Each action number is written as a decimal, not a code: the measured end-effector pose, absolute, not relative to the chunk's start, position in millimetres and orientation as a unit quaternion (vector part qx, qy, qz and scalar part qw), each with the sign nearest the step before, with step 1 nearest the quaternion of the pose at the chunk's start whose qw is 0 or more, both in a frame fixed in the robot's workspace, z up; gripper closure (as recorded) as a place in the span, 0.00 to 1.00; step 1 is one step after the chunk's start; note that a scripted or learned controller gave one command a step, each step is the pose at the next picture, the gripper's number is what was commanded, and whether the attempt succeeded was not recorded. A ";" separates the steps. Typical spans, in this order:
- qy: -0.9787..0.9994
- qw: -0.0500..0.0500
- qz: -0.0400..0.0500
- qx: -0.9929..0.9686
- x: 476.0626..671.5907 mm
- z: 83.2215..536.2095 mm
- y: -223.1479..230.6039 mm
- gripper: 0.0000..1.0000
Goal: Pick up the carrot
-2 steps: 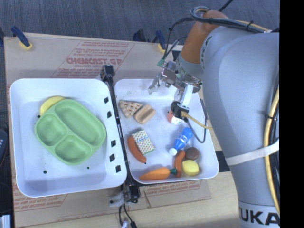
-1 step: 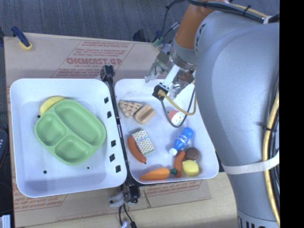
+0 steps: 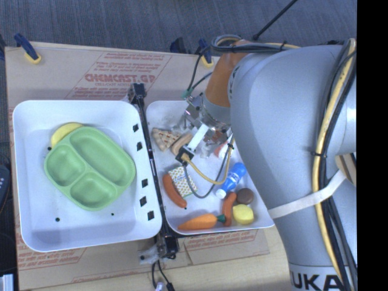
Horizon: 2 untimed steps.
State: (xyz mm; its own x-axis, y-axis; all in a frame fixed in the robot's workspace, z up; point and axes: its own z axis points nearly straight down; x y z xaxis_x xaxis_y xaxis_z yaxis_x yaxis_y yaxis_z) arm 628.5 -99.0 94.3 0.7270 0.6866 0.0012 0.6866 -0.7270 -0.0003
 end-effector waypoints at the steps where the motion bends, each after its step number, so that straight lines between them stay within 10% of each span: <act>1: -0.373 0.001 -0.002 -0.928 630.2 106.4 -97.8 1.00; 2: -0.373 0.001 -0.001 -0.928 630.2 106.3 -97.7 0.00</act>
